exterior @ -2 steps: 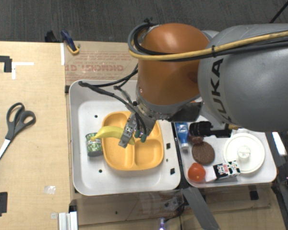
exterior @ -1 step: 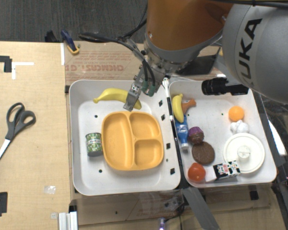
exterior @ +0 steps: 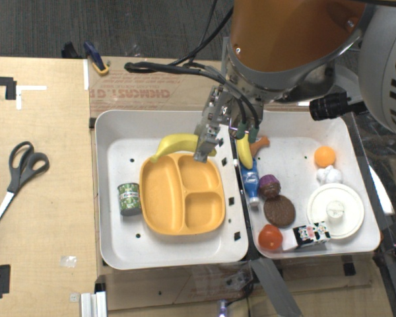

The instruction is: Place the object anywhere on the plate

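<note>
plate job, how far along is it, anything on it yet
Nothing looks done: the yellow plate in the left bin has nothing in its compartments. In hand: the gripper hangs at the plate's far rim, beside a banana lying just behind the plate; I can't tell whether it grips anything. Left: getting an object onto the plate. The green can stands beside it, and the other items sit in the right bin.

You got a bright, even picture, lit from above. The white bins [exterior: 112, 243] shone but did not glare much. Soft, short shadows sat under the yellow plate [exterior: 183, 200] and the green can [exterior: 129, 199]. The big orange arm [exterior: 284, 25] at the top looked blurry because it was so close. Small things in the right bin were sharp enough to see.
</note>
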Robot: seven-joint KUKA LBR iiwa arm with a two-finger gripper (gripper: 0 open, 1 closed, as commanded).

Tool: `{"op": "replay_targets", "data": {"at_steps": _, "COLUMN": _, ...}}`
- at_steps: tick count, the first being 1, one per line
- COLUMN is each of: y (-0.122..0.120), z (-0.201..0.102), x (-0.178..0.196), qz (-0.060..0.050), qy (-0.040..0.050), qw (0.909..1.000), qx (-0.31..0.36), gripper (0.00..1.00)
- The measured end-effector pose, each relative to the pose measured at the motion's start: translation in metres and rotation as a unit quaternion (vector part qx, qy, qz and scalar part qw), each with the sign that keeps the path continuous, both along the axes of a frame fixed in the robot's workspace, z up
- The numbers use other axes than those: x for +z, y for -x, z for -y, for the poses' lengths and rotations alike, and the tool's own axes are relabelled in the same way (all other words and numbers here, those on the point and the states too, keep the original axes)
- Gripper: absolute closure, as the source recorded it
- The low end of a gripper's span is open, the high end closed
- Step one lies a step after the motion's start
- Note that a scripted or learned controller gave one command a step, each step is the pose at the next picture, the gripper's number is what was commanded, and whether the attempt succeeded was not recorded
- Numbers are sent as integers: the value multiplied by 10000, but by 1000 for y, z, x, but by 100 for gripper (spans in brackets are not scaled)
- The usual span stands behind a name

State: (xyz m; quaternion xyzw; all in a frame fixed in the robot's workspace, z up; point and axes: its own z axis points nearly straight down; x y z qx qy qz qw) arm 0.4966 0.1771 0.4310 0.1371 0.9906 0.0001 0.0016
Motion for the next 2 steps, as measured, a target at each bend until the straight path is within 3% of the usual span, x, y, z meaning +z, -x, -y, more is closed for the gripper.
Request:
{"op": "replay_targets", "data": {"at_steps": 1, "y": 18, "z": -48, "x": 61, "qz": 0, "qy": -1, "qw": 9958, "qx": 921, "gripper": 100}}
{"op": "replay_targets", "data": {"at_steps": 2, "y": 16, "z": -48, "x": 70, "qz": 15, "qy": 0, "qw": 9958, "qx": 920, "gripper": 100}}
